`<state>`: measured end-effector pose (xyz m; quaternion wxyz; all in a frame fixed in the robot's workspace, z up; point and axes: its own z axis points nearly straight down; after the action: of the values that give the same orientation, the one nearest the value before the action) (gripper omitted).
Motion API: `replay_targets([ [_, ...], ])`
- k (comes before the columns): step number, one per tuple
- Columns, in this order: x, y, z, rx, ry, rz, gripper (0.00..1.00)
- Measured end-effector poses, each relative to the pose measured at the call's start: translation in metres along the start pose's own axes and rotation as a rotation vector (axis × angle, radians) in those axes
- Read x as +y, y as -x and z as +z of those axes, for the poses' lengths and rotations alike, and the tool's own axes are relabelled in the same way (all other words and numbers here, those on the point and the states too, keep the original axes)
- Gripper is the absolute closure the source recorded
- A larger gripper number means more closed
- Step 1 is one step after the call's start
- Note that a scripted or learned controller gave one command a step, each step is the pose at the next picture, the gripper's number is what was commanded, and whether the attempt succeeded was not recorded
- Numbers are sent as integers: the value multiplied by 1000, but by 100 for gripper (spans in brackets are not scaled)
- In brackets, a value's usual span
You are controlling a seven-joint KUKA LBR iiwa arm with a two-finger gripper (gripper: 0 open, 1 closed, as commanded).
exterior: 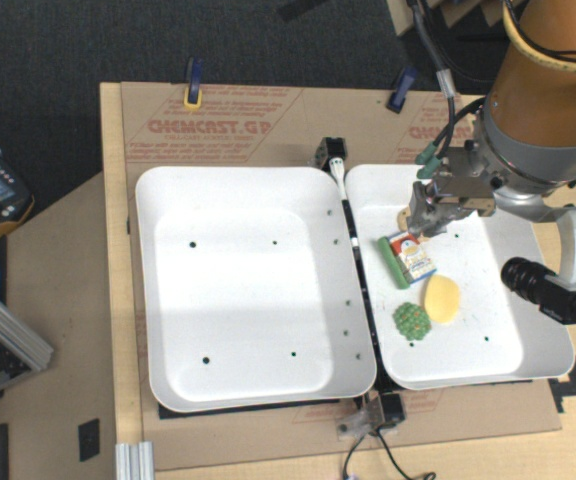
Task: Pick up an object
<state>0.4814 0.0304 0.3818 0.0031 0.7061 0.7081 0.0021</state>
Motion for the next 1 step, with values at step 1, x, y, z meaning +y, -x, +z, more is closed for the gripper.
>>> replay_targets([
  [1, -4, 89, 62, -1, -15, 14, 100],
])
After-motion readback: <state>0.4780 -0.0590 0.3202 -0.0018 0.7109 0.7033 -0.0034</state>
